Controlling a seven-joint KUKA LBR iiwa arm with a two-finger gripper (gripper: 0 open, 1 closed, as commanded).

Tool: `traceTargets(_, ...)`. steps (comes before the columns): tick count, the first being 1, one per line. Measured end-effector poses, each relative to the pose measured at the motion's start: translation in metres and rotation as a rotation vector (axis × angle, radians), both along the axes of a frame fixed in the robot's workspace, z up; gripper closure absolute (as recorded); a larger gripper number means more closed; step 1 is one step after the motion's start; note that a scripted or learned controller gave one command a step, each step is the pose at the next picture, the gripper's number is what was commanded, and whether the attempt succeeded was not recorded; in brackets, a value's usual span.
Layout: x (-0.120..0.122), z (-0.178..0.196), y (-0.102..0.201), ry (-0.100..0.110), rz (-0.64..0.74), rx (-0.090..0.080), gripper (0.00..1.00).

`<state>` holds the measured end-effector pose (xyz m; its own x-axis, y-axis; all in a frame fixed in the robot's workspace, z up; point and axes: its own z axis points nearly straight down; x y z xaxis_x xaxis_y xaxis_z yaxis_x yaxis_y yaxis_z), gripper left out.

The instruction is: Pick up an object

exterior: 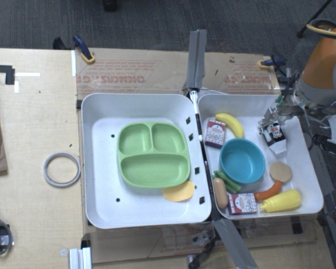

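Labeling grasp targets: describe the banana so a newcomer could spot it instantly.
Look in the right bin, the one crowded with toy food. Near its back edge, just behind the blue bowl and right of a small red carton, lies the banana. It is the curved, plain yellow piece; the other yellow item in that bin is a squeeze bottle at the front.

Dark carpet floor point(157, 10); pale wooden bench point(33, 122).

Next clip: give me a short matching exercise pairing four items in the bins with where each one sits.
Things:
1. green divided plate
2. banana
3. blue bowl
4. yellow bottle

Places:
A. right bin, near its front right corner
B. left bin, middle
C. right bin, far side, beside a small red carton
D. right bin, centre

Pairs: 1-B, 2-C, 3-D, 4-A
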<state>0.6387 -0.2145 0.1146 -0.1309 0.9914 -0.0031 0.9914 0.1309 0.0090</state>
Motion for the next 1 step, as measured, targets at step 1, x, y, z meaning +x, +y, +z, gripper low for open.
traceTargets(1, -0.0162, 0.0894, 0.0056, 0.007, 0.039, 0.000, 1.00)
